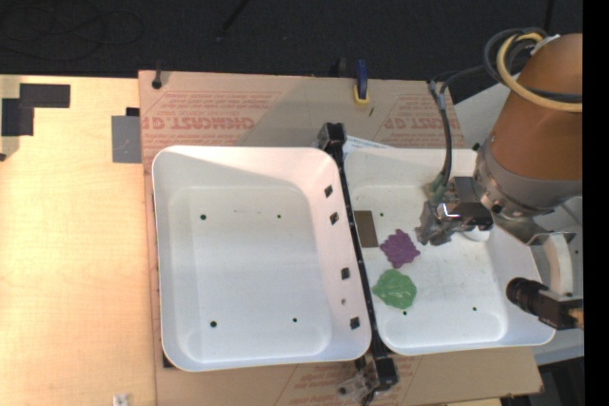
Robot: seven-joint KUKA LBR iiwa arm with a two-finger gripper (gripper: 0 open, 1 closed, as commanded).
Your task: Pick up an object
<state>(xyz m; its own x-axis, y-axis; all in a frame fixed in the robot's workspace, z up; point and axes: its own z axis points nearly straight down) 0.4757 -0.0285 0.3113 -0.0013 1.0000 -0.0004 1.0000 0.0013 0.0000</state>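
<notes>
Purple lump [400, 248] and green lump [394, 288] lie in the right bin [466, 326], at seven o'clock from the gripper [436, 231], jaw state unclear; both look light and soft, best pinched across the middle

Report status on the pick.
Gripper over right bin, nothing seen held. Purple piece and green piece lie beside it. Nothing blocking.

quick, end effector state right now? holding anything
End effector: open or shut cannot be told; it sits above the right bin, nothing seen in it; purple object lies beside it.
</notes>
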